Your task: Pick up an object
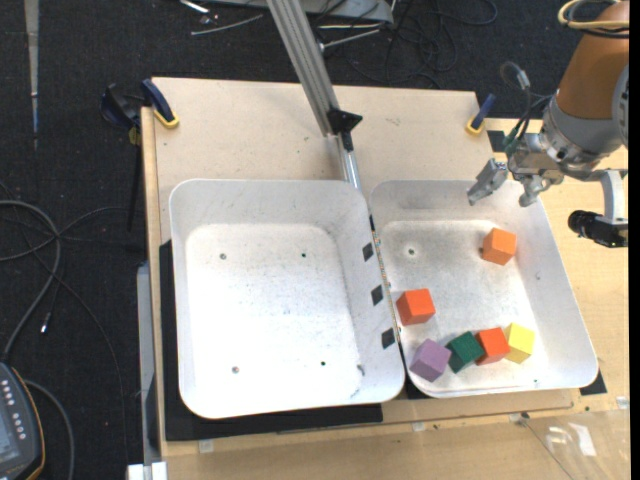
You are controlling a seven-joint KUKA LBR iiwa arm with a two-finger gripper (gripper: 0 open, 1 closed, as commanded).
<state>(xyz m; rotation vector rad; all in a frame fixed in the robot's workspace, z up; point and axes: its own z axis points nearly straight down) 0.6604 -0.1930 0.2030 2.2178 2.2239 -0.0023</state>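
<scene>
My gripper hangs over the far edge of the right bin, open, with nothing between its two fingers. An orange block lies just below it in the bin, apart from the fingers. A red-orange cube sits near the bin's middle left. Along the near side lie a purple block, a green block, a red block and a yellow block, packed in a row.
The left bin stands beside the right one. A slanted metal pole runs down to the seam between the bins. Clamps sit on the board's far corners.
</scene>
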